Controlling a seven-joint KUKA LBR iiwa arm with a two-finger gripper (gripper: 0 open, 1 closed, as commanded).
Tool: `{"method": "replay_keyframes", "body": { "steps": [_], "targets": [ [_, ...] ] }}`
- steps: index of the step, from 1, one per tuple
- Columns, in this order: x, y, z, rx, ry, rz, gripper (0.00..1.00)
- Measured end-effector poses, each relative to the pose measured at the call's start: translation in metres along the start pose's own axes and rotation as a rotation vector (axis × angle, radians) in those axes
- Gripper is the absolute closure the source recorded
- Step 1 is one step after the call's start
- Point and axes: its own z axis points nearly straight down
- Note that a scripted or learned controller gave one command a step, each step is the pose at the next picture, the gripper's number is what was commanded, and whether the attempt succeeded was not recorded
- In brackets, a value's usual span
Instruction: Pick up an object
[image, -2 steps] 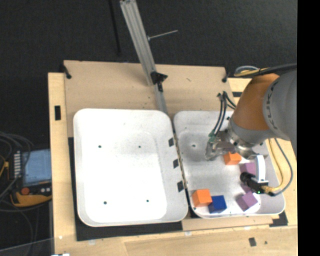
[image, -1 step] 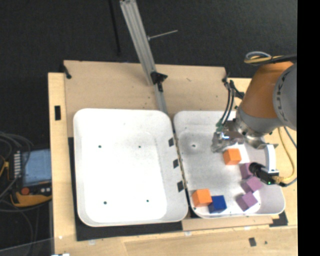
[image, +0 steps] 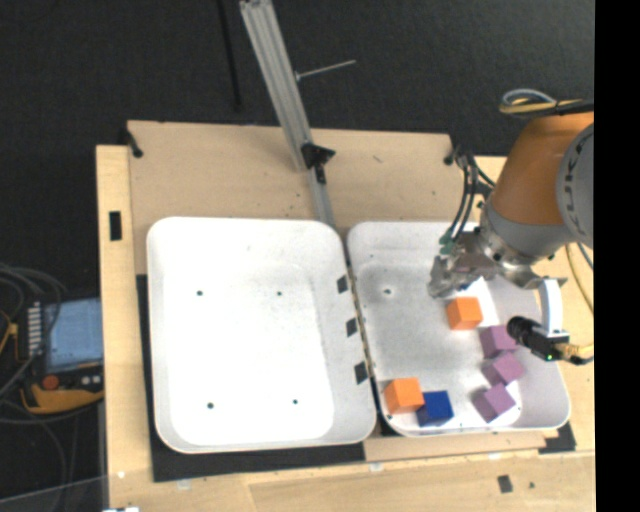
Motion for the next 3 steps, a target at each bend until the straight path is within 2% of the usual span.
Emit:
{"method": "replay_keyframes", "body": {
  "steps": [3],
  "targets": [
    [0.153,0.037,-0.040,0.002,0.002,-0.006,1.00]
  ]
}}
